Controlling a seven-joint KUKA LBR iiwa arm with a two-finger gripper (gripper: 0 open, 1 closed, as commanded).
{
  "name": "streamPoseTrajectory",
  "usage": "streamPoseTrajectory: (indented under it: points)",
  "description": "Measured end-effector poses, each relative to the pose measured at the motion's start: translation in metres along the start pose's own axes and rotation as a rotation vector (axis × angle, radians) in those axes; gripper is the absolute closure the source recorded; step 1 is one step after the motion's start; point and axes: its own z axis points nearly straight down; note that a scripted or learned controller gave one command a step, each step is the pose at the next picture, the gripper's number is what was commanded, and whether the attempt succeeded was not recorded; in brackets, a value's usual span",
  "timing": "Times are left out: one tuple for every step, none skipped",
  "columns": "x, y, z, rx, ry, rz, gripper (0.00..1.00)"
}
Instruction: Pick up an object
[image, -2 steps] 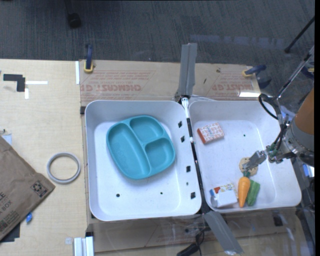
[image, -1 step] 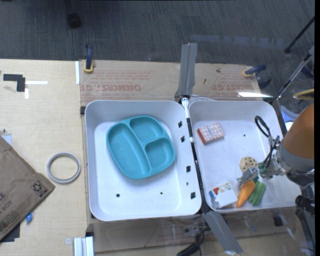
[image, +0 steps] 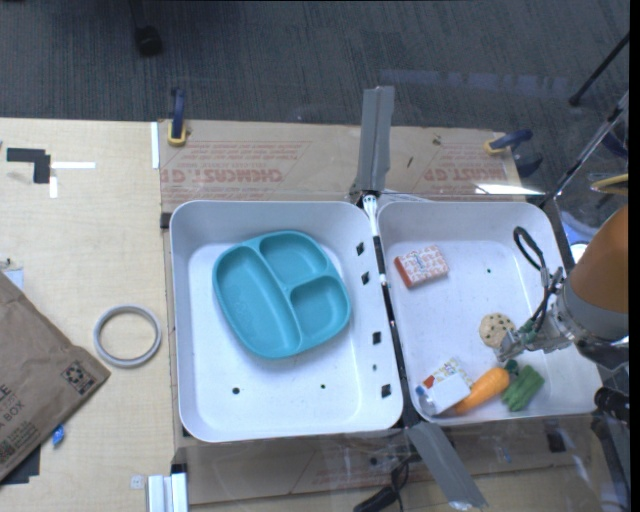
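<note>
In the right bin (image: 470, 215) lie a small red-and-white box (image: 420, 266), a round cookie (image: 494, 328), an orange carrot (image: 482, 388), a green vegetable (image: 523, 388) and a small white carton (image: 445, 381). My gripper (image: 514, 345) reaches in from the right and hangs low at the bin's near right, just right of the cookie and just above the carrot's thick end and the green vegetable. I see nothing held in it. The arm's grey wrist and orange band (image: 605, 270) cover the bin's right wall.
The left bin (image: 200, 400) holds a teal divided plate (image: 282, 293). A roll of tape (image: 127, 334) and a cardboard box (image: 35, 385) lie on the bench to the left. A black cable (image: 528, 248) loops near the right bin's far right corner.
</note>
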Motion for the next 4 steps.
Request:
streamPoseTrajectory:
  points:
    - [0.007, 0.077, -0.064, 0.004, 0.002, -0.063, 1.00]
    - [0.007, 0.077, -0.064, 0.004, 0.002, -0.062, 0.00]
    - [-0.013, 0.055, 0.010, 0.004, 0.002, -0.006, 0.00]
    - [-0.014, 0.055, 0.000, 0.003, 0.000, -0.006, 1.00]
